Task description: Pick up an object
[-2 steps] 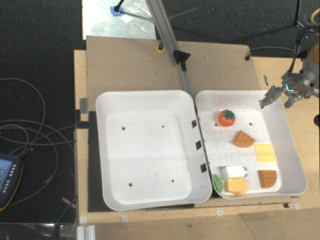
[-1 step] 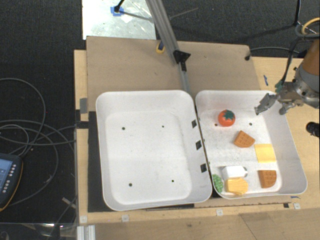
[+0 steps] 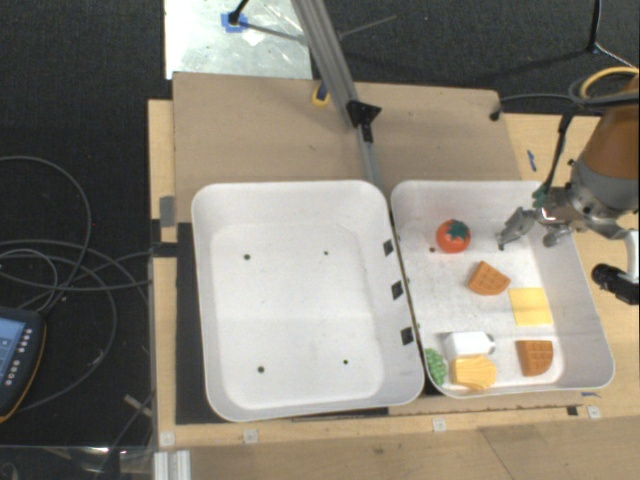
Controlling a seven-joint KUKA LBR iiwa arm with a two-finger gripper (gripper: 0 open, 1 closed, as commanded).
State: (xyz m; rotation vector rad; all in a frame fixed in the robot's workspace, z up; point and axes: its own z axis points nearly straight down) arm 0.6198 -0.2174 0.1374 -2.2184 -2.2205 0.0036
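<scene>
Progress on the pick was slight: nothing had been lifted. The gripper [image 3: 527, 226] hung over the far part of the right bin [image 3: 590, 298], near its right wall, with its two fingers [image 3: 511, 231] spread apart and nothing between them. Every object lay on the bin floor. A red tomato [image 3: 452, 235] sat nearest the fingers, just beside them toward the bin's left wall. An orange wedge [image 3: 488, 279] lay a little nearer the front, and a yellow block [image 3: 530, 306] lay next to it toward the right wall. Along the front edge sat a white block [image 3: 468, 344], a yellow waffle piece [image 3: 474, 372], an orange waffle piece [image 3: 534, 357], and a small green thing [image 3: 435, 365] pressed against the front left corner. The left bin [image 3: 215, 208] held no toys. By my judgement, the whole grasp was left to do: choosing one object, coming down around it, closing, and lifting clear. The tomato looked the likeliest target.
</scene>
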